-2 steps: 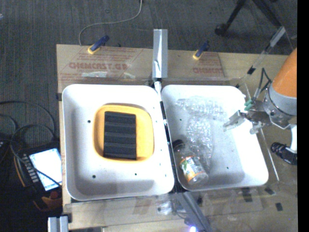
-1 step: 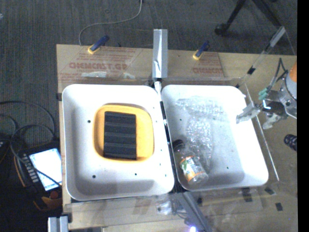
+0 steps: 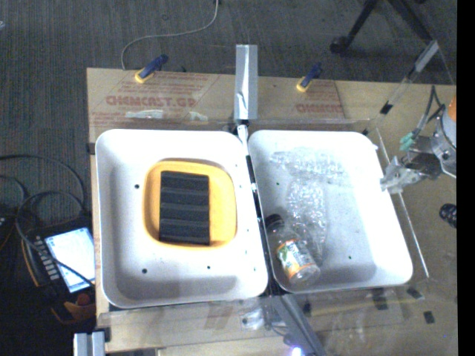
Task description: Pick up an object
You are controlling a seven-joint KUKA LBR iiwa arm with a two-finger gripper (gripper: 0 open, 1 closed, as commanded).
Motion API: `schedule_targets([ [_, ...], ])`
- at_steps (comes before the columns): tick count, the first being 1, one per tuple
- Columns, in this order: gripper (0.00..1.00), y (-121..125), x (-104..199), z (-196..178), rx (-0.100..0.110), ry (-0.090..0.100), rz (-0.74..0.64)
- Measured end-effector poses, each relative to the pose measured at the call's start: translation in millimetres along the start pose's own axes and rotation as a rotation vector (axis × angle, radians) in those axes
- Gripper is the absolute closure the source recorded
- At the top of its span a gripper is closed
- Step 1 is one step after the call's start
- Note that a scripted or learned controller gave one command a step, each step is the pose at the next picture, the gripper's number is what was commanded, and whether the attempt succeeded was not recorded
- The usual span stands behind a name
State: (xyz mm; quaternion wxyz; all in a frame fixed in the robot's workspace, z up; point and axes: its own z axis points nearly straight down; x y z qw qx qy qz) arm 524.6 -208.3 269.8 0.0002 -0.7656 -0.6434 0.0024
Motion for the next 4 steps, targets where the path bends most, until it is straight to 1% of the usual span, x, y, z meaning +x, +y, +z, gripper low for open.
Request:
schedule_targets([
  [1, 1.00, 12, 108, 125, 0.000, 0.004, -0.137],
  [2, 0.00, 12, 108, 125, 0.000, 0.004, -0.136],
  [3, 0.00, 21, 98, 177, -0.018, 0.001, -0.201],
  [4, 0.00, 47, 35, 117, -0.004, 0.000, -0.220],
])
